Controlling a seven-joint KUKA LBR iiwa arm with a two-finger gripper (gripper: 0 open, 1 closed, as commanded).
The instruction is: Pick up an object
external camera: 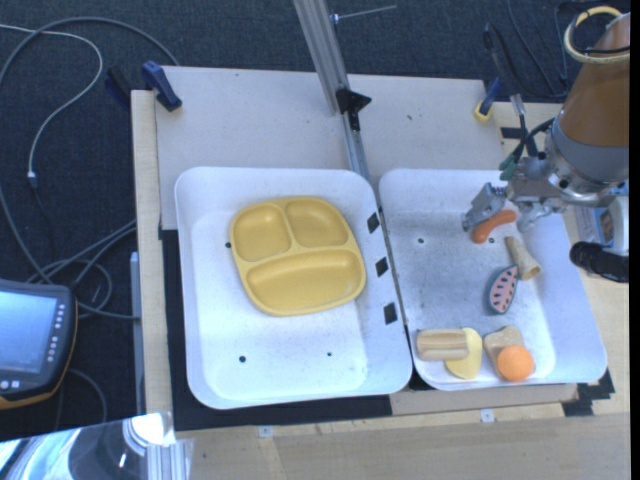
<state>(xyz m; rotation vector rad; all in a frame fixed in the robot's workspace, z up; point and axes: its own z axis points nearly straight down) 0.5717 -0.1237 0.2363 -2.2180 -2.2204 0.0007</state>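
The arm reaches in from the right, and its pincer (492,218) hangs over the far part of the right bin (432,268). A small orange piece, like a toy carrot or sausage (493,229), shows at its tips, apparently between the fingers, so I judge the pincer clamped on it, though the view is coarse. The step in hand looks like the grasp itself, or the start of the lift. The next move calls for a straight rise clear of the bin floor, with the grip kept firm so the short rounded piece does not slip out.

Other candidates lie nearer in the same bin: a watermelon slice (502,290) with a tan stick (522,256) just beyond it, a bread-like block (441,344), a yellow wedge (465,365), and an orange ball (516,364) against a tan cube (501,340). The left bin (210,298) carries a yellow divided plate (296,255).

No brand, label or writing can be read anywhere.
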